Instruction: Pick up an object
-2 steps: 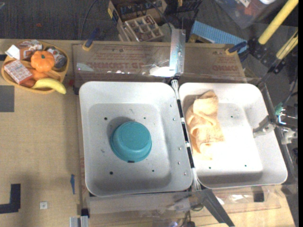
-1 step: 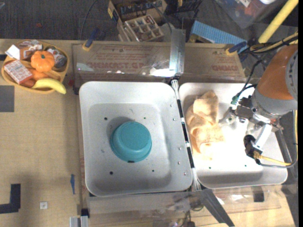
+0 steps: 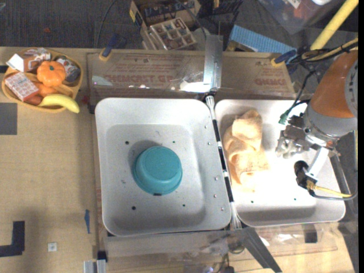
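Right bin (image 3: pixel 284 206): pale crumpled cloth (image 3: pixel 244 147) against left wall, lying free. Gripper (image 3: pixel 286 145) near cloth's right side, low over bin floor, apart from it; grip state not discernible. Left bin (image 3: pixel 114 118): teal bowl (image 3: pixel 158 169), upside down, centre.

The arm (image 3: pixel 341 90) runs off the right edge. The gripper (image 3: pixel 287 143) is too blurred to read. Small packets in the basket (image 3: pixel 14 90) at far left are too small to identify.
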`<state>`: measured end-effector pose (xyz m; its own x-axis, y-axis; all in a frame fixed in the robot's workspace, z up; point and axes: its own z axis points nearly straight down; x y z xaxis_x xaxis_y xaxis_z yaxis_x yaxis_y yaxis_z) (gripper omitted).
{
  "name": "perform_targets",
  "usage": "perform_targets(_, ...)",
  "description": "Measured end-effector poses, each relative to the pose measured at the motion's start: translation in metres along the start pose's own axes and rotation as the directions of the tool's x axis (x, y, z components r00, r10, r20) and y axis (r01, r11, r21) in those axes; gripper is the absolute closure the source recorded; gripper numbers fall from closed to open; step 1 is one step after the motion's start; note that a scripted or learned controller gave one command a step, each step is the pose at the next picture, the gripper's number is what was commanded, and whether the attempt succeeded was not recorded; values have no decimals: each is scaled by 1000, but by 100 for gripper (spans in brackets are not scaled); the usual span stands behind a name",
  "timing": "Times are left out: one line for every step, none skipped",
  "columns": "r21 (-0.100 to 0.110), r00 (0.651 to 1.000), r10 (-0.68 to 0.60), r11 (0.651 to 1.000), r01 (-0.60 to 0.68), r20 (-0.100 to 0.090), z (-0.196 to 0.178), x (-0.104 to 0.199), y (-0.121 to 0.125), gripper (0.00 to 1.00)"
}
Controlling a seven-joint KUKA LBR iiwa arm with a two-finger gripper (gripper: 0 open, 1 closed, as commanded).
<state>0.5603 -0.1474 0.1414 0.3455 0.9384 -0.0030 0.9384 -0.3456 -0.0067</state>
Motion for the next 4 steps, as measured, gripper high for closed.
perform_targets(0, 1000, 0, 1000, 0, 0, 0, 0, 0, 0)
perform_targets(-4, 998, -71, 997, 71, -1, -17, 19, 31, 0)
perform_targets(-3, 994, 105, 994, -105, -1, -9, 31, 55, 0)
perform_targets(-2, 989, -146, 989, 146, -2, -27, 1, 10, 0)
